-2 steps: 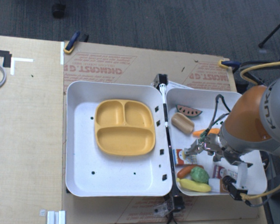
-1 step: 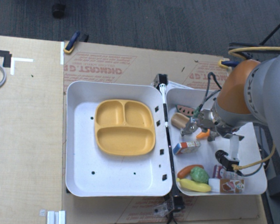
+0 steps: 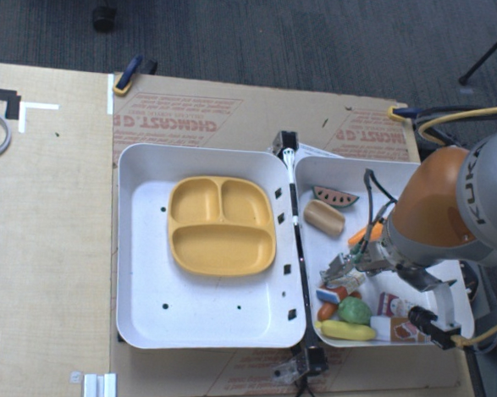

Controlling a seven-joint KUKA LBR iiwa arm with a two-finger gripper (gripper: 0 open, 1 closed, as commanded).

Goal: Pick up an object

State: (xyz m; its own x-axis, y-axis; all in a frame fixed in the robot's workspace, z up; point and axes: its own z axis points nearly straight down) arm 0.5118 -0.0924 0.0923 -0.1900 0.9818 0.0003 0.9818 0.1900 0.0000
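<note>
The right bin [image 3: 352, 168] holds several toy foods: a watermelon slice [image 3: 334, 195], a tan bread roll [image 3: 324, 216], an orange piece [image 3: 362, 236], a red tomato [image 3: 327, 311], a green vegetable [image 3: 355, 310], a yellow banana [image 3: 347, 330] and a small red-and-white carton [image 3: 398, 319]. My gripper [image 3: 342, 273] is low inside this bin, near its left wall, just above the tomato and the green vegetable and below the bread roll. The arm's orange band [image 3: 431, 202] hides part of the bin's right side.
The left bin [image 3: 139, 313] carries a yellow divided plate [image 3: 223, 226]. A black clip [image 3: 285, 142] sits where the two bins meet at the back. Cables [image 3: 458, 115] run along the bench's right edge. Brown cardboard [image 3: 195, 117] lies under both bins.
</note>
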